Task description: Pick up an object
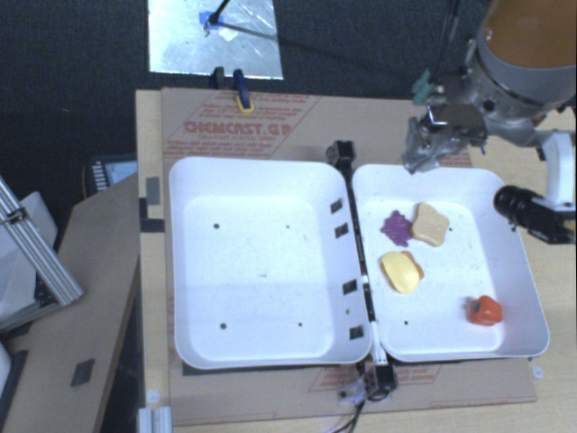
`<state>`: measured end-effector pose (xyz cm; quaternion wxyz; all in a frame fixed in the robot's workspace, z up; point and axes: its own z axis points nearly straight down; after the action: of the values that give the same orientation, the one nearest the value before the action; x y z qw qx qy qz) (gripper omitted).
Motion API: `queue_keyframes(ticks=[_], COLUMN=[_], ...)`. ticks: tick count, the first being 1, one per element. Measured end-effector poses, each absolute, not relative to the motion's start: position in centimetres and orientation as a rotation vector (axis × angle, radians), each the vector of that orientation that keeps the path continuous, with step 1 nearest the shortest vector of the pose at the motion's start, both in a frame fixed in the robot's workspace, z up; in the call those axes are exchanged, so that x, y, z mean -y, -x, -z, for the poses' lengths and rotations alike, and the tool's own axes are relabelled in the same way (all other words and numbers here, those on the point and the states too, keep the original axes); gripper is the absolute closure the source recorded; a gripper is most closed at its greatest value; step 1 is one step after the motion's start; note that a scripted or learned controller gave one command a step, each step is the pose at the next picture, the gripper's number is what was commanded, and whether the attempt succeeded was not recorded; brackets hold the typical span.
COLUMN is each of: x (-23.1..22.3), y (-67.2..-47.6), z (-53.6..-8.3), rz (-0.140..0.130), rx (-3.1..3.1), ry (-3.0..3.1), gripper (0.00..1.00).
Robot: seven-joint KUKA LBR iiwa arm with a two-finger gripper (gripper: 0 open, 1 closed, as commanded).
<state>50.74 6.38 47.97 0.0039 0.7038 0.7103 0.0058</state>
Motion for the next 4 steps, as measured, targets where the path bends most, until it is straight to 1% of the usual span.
queue_keyframes(ticks=[1,2,3,4], x=[-13.7,-20.7,-23.6,-19.9], y=[-49.6,-49.3,-55.4,-48.7], z=[-51.1,-51.5,-53.6,-53.6], rz=[-0.010,-0.006,-0.010,-0.002], rx=[-2.234,-2.235,-2.227,-2.223], ry=[-2.207,-2.209,-2.212,-2.221], gripper=[1.00,1.00,1.00,1.00])
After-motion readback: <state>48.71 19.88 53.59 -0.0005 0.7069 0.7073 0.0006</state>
